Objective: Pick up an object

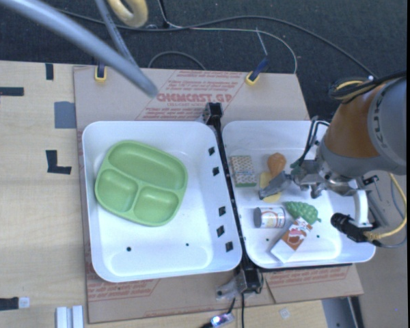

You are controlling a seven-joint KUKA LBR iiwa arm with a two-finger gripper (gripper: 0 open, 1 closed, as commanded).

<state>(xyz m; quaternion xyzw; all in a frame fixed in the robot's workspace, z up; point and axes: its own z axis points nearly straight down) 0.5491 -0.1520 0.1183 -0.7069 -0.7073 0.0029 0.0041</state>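
Pale wooden planking of the desk (27, 203) is carrying a brown cardboard sheet (191, 91) with red printing, and on that sheet two shallow white bins are sitting side by side. Inside the right white bin (328, 258) the loose objects are lying in a cluster: a small yellow piece (267, 179) is resting just beside an orange rounded piece (277, 162), a flat patterned green-and-tan packet (243, 170) is lying close to the divider, a small silver can with a red label (270, 217) is lying on its side, a green leafy plastic piece (300, 211) is sitting just right of the can, and a red-and-white carton (292, 240) is lying tilted near the bin's front wall. Reaching over this bin from the right, the grey arm with its orange band (348, 132) is hanging its claw (276, 186) low beside the yellow piece, with dark fingers (270, 191) pointing leftward; whether they are spread or closed cannot be told. Across the divider, the left white bin (157, 258) is holding a light green compartment tray (141, 182) with three sections. Beyond the cardboard, black cables (212, 26) are trailing over a dark floor.
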